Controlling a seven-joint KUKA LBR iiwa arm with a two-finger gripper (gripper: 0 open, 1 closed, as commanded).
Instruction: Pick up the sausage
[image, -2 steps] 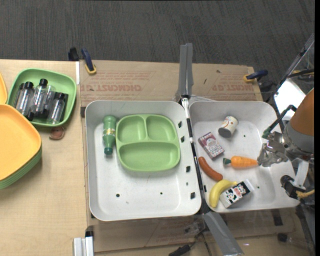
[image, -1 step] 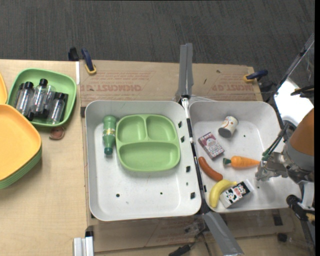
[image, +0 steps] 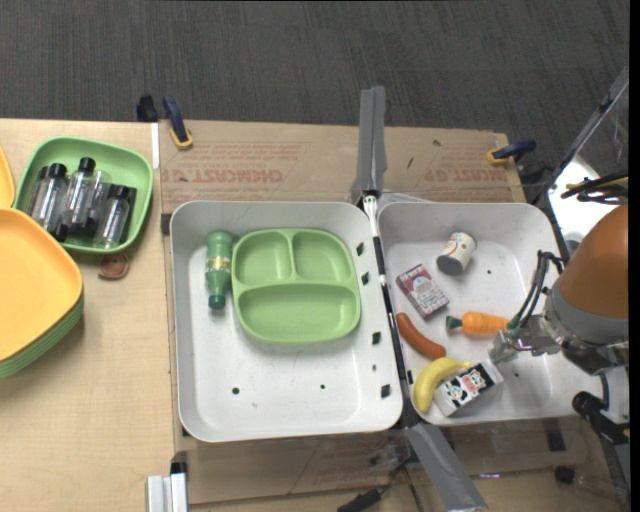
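A wooden bench is covered with brown cardboard (image: 300, 165), on which two shallow white bins rest side by side. Places are given relative to the right bin (image: 520, 395). Near its front wall lie a banana (image: 432, 379) and a small carton (image: 467, 388). The sausage (image: 420, 336) lies just behind them, at the bin's left side. It is judged light, smooth and slightly slippery; a grasp across its middle is advised. The gripper (image: 512, 343) hangs at the bin's right; whether it is apart or together cannot be told. On the cardboard behind, reversed "CHEMCUT" lettering is legible.
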